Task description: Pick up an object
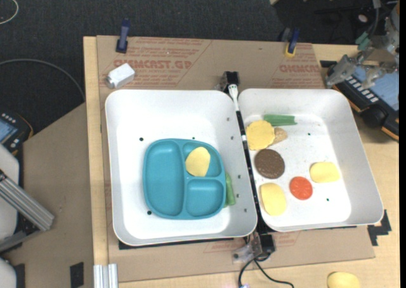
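Note:
The right bin (355,153) holds a green stick (279,118), a round yellow piece (260,134), a brown disc (269,163), an orange-red disc (301,188) and two yellow pieces (273,198) (325,171). In the left bin (120,153) lies a teal divided plate (168,179). A yellow piece (198,161) rests on the plate, and a green item (229,189) lies against its right edge. My gripper (342,72) hangs outside the right bin, beyond its far right corner and apart from every object.
A small white block (120,75) lies on the cardboard behind the left bin. Blue clamps (122,36) (292,42) hold the board's far edge. A yellow object (342,279) sits off the board at the front right. Cables and gear crowd the far right.

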### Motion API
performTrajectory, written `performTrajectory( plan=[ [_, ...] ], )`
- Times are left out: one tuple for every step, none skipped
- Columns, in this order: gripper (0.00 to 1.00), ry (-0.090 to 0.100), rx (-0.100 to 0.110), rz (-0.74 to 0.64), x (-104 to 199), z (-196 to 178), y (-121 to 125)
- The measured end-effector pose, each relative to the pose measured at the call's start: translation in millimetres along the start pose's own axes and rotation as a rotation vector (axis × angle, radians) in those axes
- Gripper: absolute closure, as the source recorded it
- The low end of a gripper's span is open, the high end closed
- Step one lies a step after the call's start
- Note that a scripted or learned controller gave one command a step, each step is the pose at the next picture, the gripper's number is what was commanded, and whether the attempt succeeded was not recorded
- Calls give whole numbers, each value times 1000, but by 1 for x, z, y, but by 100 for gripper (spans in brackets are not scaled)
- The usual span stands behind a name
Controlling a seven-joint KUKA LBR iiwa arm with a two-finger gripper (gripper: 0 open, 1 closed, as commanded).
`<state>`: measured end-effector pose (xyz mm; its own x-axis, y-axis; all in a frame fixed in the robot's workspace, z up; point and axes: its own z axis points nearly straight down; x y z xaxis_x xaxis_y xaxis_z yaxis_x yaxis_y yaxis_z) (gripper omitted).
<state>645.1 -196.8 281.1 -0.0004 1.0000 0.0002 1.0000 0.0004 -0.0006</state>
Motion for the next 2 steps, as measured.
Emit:
performTrajectory(
  plan=[
    [0,3,13,6,-29,102,-73],
    [0,0,-4,-6,19,118,-20]
  ],
)
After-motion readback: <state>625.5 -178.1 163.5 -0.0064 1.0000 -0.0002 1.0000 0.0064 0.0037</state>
